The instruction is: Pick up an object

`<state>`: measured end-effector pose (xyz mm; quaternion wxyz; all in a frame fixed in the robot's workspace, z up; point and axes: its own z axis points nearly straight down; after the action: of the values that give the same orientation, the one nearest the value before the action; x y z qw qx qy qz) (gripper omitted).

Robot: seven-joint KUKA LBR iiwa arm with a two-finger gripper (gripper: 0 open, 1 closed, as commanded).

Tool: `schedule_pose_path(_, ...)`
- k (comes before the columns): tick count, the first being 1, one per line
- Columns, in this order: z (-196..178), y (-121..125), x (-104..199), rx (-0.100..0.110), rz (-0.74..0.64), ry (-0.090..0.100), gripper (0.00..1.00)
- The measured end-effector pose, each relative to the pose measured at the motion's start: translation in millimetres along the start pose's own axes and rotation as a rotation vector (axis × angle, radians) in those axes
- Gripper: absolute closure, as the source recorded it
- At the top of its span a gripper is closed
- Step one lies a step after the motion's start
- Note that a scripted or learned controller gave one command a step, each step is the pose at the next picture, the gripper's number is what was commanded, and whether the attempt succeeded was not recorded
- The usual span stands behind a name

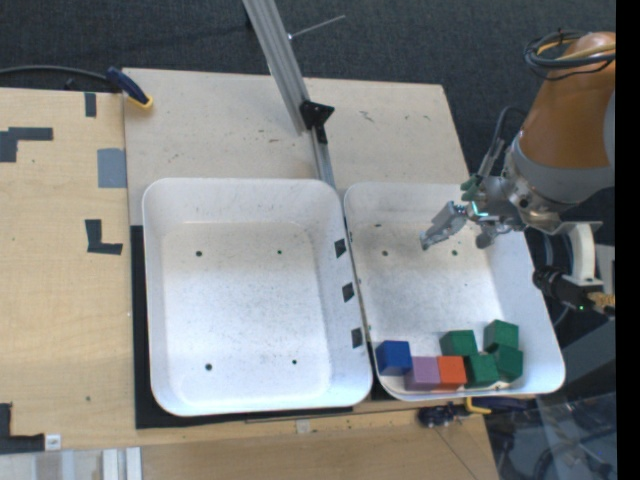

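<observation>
Tool [436, 234] seen above right bin [520, 268], nothing held; finger opening cannot be told. Blocks [455, 360] well apart.

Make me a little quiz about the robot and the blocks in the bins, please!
1. True or false: the blue block sits in the right bin.
2. Which block lies between the purple block and a green block? A) orange B) yellow C) black
3. Fill in: the claw hangs over the ___ bin, away from the blocks.

Key: 1 true. 2 A, the orange block. 3 right.
</observation>
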<state>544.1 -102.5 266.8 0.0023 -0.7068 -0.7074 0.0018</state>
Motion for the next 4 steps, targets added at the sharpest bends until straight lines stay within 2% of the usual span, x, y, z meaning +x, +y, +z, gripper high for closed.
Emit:
schedule_pose_path(1, -2, 1, 0, -0.004, -0.001, 0.0, 0.0)
schedule_pose_path(2, 41, 0, 3, 0.0, 0.0, -0.001, 0.0)
schedule_pose_path(4, 169, 2, 6, 0.003, 0.001, 0.0, 0.0)
